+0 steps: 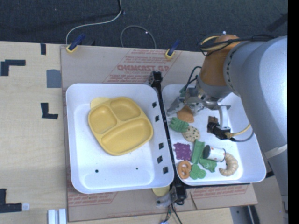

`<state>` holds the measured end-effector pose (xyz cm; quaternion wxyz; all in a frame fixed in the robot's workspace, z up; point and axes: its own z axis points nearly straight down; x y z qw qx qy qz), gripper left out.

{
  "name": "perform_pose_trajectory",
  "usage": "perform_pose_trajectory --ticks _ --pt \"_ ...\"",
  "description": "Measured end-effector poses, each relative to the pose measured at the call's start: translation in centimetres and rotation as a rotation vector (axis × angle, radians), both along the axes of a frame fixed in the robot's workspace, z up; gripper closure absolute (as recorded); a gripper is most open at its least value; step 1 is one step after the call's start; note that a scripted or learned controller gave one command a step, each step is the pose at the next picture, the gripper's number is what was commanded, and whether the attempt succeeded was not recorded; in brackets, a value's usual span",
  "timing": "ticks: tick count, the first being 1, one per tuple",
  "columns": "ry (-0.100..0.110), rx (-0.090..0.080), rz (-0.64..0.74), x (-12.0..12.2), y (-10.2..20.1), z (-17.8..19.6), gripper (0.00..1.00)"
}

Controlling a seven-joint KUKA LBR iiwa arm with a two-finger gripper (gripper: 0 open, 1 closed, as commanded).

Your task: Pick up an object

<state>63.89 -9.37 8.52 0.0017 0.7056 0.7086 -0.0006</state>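
The large grey arm [261, 78] with its orange band reaches in from the right over the right white bin [250, 164]. Red mirrored lettering on the cardboard sheet [135, 69] is unreadable. The gripper [186, 107] hangs over a small orange-brown toy piece [186, 115]; its state cannot be told. A yellow compartment tray [120, 124] lies in the left white bin [77, 125].

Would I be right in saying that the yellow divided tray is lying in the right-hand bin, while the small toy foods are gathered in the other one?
Not quite: the camera view shows the yellow divided tray lying in the left-hand bin, not the right. The small toy foods, such as the purple grapes and the pretzel, are gathered in the right-hand bin.
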Motion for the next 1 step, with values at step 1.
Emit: perform_pose_trajectory --ticks 1 --pt "-0.002 0.001 -0.002 0.08 -0.15 1.1 1.0"
